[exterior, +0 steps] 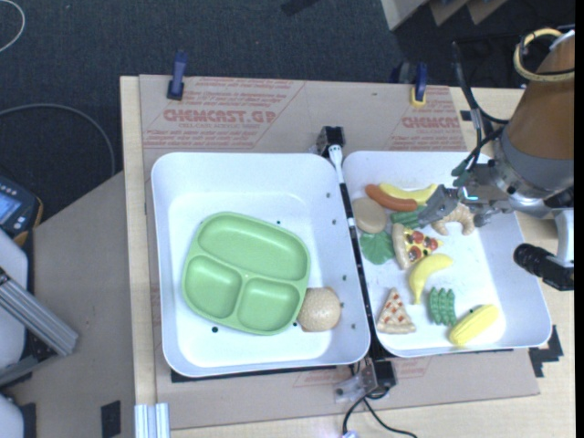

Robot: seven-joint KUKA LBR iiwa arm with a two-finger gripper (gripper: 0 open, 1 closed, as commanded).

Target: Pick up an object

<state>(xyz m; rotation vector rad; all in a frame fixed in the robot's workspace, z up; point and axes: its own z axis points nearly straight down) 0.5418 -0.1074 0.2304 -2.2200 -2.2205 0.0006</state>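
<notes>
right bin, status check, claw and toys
Claw low over right bin, above toy food pile. Nothing seen between its tips. Banana and pizza slice lie loose nearby.

Two blue clamps (177, 76) (420, 83) are gripping the far edge of the brown board (274, 117). A white cable (13, 18) is lying looped on the dark carpet (182, 16) at upper left.
</notes>
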